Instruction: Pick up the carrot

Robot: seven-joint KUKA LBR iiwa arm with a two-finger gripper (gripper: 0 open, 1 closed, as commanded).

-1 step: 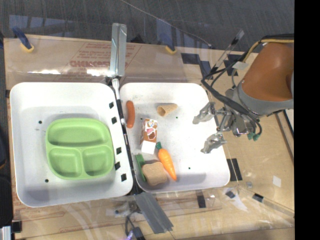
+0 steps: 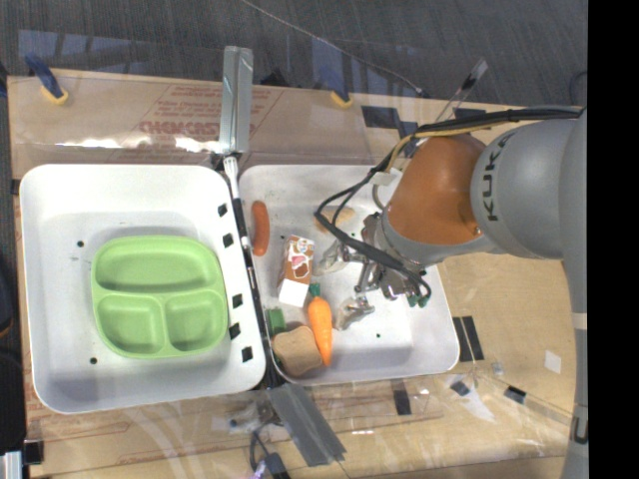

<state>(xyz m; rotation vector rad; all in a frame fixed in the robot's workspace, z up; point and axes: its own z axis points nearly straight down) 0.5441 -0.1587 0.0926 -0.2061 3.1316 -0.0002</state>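
The carrot [image 2: 319,329] lies low in the right-hand bin [image 2: 431,339], greens pointing up-frame, a slice of bread [image 2: 299,351] touching its lower left; my pincer [image 2: 359,305] hangs just to its right, and I cannot tell how wide it stands. I judge a grip across the orange middle best. Open floor lies to the right; the bin's lower wall sits near.
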